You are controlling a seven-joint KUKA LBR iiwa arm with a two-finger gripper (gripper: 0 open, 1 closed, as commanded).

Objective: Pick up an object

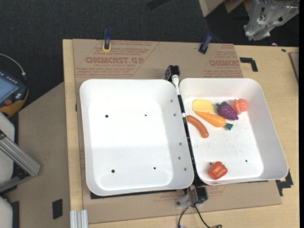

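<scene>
The right bin [269, 127] holds several toy foods. A yellow piece [203, 105], an orange carrot [211, 119], purple grapes [228, 111] and a pink piece [241, 105] cluster at its far side. An orange-red sausage [197, 126] lies near the divider. A red pepper [217, 170] sits alone near the front edge. My gripper [264, 17] hangs high at the top right, beyond the far edge of the bench and well away from every object, with nothing seen in it.
The left bin [128, 132] lies beside the right one, their rims meeting at a black hinge line [183, 122]. Both rest on a cardboard sheet [142, 56] held by clamps [107, 42] at the back. A blue device [9, 91] sits off the bench at left.
</scene>
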